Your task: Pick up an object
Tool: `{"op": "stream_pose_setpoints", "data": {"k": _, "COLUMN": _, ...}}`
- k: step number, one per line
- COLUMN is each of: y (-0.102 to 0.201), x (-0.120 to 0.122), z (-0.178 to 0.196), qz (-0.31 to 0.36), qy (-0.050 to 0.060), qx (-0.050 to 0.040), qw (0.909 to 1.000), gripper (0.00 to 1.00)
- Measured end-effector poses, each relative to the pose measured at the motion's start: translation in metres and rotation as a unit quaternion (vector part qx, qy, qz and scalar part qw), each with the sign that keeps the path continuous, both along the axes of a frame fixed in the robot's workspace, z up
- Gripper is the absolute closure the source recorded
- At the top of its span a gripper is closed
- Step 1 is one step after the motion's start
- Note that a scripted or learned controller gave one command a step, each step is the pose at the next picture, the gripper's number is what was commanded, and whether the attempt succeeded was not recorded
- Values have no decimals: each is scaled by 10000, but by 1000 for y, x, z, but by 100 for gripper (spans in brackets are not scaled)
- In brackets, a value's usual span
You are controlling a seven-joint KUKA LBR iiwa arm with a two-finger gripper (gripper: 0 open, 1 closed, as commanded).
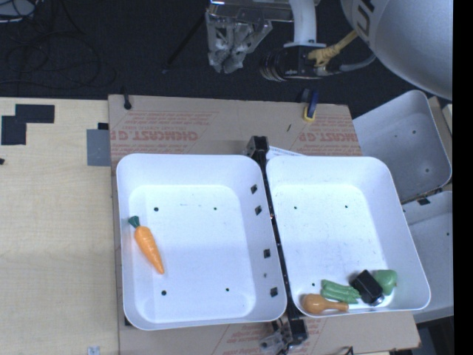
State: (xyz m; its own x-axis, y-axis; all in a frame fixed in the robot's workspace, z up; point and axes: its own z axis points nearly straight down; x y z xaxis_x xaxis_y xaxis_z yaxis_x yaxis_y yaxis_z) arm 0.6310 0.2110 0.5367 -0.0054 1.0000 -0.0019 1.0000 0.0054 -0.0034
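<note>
Status: the pick has not begun, judging from the layout. The gripper (235,46) hangs at the upper centre of the frame, above the dark area beyond the table (52,198), well apart from both bins. Nothing sits between its fingers. Whether the gripper is wide or narrow cannot be told from this angle, as the fingers appear as a blurred grey cluster.

Candidate objects:
- Left bin (188,170): one orange carrot (148,248) with a green top lies near the bin's left wall, slanted, alone on the floor of the bin.
- Right bin (325,170): four items crowd the lower right corner. A green pod-shaped vegetable (339,291), a black block (366,286), a green rounded item (386,278) and an orange-tan pear-shaped item (323,303) lie touching or just beside one another against the bin's lower wall.

Remaining work, as a judgement: all of it. The arm must travel over a bin, descend, close on one object and lift. The carrot looks the easier target, since nothing lies near it.
</note>
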Motion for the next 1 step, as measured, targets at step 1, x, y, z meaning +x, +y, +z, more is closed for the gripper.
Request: {"op": "stream_pose_setpoints", "data": {"k": 1, "y": 24, "x": 13, "z": -65, "qz": -11, "qy": 41, "qx": -9, "qw": 10000, "gripper": 100}}
